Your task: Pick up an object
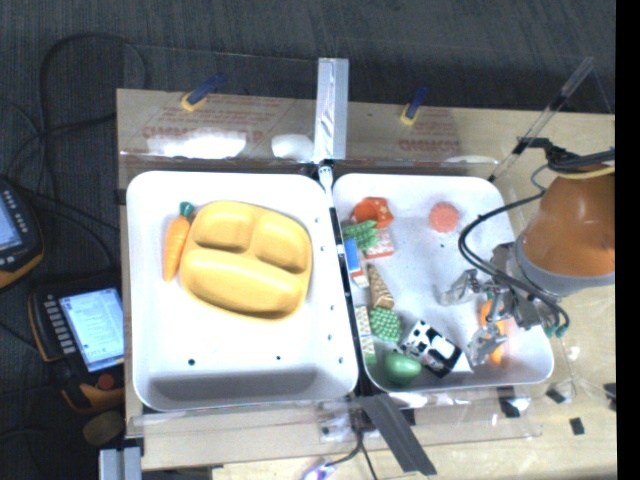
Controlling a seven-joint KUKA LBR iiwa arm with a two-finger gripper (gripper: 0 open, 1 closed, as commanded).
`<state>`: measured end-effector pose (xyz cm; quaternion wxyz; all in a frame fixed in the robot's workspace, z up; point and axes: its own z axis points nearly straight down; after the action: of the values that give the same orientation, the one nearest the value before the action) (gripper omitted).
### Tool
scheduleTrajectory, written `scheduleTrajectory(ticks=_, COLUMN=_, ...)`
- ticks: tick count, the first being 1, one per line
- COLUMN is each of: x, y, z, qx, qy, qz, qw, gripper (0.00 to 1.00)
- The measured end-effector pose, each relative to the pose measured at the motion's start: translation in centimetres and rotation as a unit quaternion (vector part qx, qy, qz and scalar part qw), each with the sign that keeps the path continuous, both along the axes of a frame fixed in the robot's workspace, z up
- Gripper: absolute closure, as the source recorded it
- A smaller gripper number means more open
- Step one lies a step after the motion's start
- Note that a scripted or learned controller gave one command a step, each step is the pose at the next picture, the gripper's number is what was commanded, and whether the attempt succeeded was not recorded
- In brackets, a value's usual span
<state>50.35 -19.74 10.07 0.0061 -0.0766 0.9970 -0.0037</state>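
My gripper (476,317) is low in the right bin (470,193), near its front right corner. Its two metal fingers (462,289) are spread apart, so it is open. A small orange thing (488,315) lies between them, and neither finger visibly touches it. To the gripper's left lie a black-and-white block (432,344) and a green ball (402,368). The arm's orange band (575,228) hangs over the bin's right side.
The right bin also holds a red fruit (372,211), a pink disc (444,216), a green-and-blue packet (355,240) and a green textured piece (384,322) along its left wall. In the left bin (150,368) lie a yellow tray (246,258) and a carrot (175,244).
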Motion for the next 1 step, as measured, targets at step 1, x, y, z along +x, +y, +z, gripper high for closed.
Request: scheduleTrajectory(ticks=1, x=0.39, y=0.74, z=-1.06, qx=0.0017, qy=0.003, qz=-0.035, qw=0.9994, gripper=0.00)
